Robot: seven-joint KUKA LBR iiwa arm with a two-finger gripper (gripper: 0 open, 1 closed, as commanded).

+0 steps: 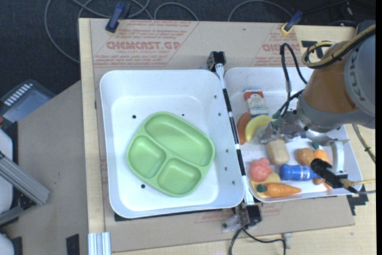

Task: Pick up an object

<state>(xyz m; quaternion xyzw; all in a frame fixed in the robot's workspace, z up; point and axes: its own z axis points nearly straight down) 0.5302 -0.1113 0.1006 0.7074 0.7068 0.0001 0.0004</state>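
My gripper (279, 130) hangs low over the middle of the right bin (270, 77), and the grey and orange arm comes in from the right. Just left of it lies a yellow banana (257, 126) beside a red-orange piece (243, 126). A tan bread-like piece (277, 152) sits directly below the gripper, close to it. Whether the gripper touches either one I cannot tell. Also in this bin are a small carton (256, 101), a pink piece (260, 169), a blue bottle (295, 172), an orange (305, 156) and a carrot (280, 190).
The left bin (119, 89) holds a green divided plate (171, 154). A black divider rail (230, 119) runs between the two bins. Cables and a blue clip (116, 16) lie beyond the bench's far edge.
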